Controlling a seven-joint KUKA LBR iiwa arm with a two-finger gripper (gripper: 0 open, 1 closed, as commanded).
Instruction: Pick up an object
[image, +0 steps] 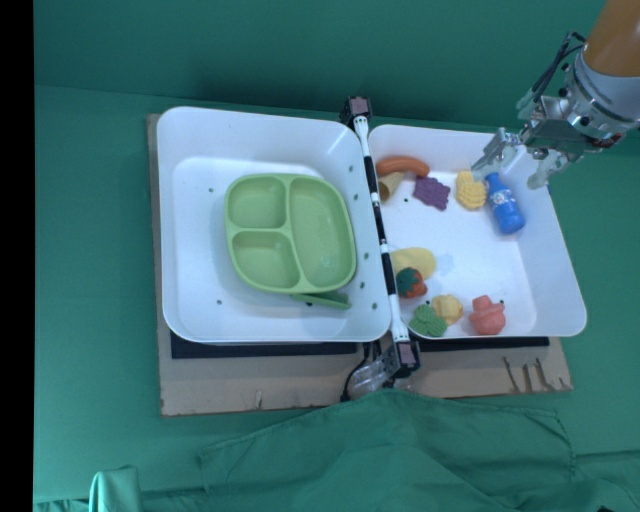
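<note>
The jaws of the gripper (522, 160) stand spread and hold nothing. Just below them lies the blue bottle (505, 203), probably light, rigid plastic, smooth and prone to roll; across its body looks the best hold.

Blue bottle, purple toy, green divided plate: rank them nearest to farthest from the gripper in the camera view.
1. Blue bottle, just below the gripper, right bin.
2. Purple toy, further left, same bin.
3. Green divided plate, left bin.

A divided plate (290, 234) lies in the left bin (190, 150); toy foods and a bottle (505, 203) lie in the right bin (560, 290).
</note>
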